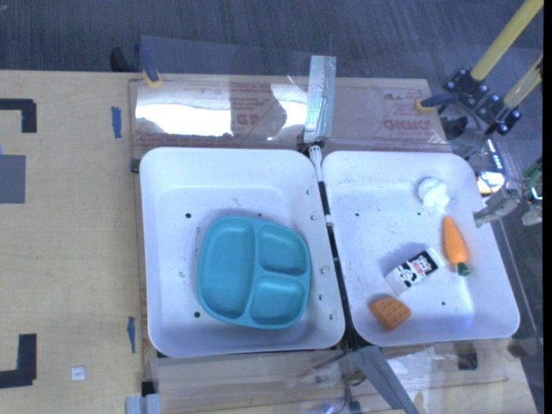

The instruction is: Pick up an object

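Note:
The right bin (492, 317) holds a few small objects. An orange carrot (454, 241) with a green tip lies near its right wall. A white lump (432, 191) rests at the back. A small black-and-white carton (414, 270) lies tilted in the middle. An orange waffle-like piece (390, 311) sits near the front. My gripper (502, 203) shows as a grey, blurred shape over the bin's right rim, just right of the carrot and above it, with nothing seen in it.
The left bin (164, 188) carries a teal divided plate (253, 272). A metal divider post (320, 102) stands behind the seam between the bins. Yellow struts with black clamps (483, 93) stand at the top right.

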Available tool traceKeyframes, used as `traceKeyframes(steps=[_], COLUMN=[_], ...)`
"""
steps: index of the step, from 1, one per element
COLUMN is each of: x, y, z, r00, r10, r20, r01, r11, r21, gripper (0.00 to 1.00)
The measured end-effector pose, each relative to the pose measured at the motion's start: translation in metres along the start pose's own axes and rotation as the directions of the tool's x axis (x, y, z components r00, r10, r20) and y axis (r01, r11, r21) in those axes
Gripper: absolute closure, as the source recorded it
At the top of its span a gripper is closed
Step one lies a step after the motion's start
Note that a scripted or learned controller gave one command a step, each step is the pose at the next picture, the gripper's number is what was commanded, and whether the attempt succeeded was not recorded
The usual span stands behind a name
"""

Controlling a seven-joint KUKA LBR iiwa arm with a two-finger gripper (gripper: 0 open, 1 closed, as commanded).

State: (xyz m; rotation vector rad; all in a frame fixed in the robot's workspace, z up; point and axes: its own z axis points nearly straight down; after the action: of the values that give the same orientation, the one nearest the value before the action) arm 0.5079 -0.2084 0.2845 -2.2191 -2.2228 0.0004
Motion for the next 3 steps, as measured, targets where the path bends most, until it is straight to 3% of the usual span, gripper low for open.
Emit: traceKeyframes(steps=[1,2,3], x=[-0.014,-0.008,-0.009], y=[0.051,0.061,0.062], z=[0.098,0.188,0.177], r00=[0.985,0.932,0.932], r10=[-0.175,-0.362,-0.361], r20=[-0.003,-0.004,0.003], r01=[0.175,0.362,0.361], r11=[0.985,0.932,0.932], r21=[0.005,-0.008,-0.01], gripper=[0.0,0.0,1.0])
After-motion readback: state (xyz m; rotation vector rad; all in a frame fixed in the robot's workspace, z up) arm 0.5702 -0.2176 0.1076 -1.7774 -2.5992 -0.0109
